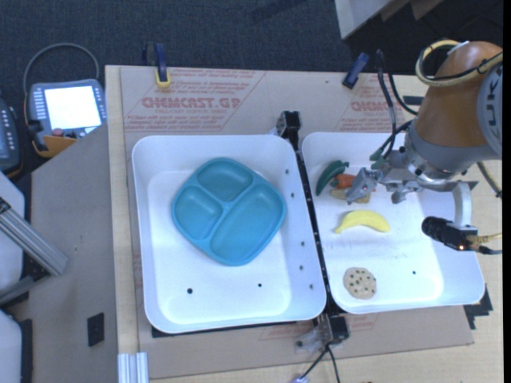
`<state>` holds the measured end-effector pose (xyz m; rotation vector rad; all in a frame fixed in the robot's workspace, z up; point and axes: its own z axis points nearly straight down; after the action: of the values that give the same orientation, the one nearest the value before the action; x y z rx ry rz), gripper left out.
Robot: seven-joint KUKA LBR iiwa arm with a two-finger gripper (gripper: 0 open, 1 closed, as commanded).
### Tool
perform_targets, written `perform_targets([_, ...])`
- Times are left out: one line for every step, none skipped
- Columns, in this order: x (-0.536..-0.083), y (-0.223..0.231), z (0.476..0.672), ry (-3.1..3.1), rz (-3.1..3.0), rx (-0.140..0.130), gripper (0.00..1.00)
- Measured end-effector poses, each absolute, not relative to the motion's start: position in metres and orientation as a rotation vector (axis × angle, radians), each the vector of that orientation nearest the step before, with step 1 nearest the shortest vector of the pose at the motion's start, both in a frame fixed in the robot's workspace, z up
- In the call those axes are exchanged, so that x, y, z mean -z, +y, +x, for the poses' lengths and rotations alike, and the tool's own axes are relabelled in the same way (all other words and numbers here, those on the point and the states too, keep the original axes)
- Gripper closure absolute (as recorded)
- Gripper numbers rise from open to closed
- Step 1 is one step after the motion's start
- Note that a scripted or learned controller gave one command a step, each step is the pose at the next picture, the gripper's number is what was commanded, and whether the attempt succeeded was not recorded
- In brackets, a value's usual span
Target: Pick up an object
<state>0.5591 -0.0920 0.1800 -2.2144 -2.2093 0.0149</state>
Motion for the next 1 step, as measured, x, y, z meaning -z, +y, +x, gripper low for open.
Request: perform_targets([-0.1870,-0.0919,0.5623,-2.220,-2.219,-0.001,0.00])
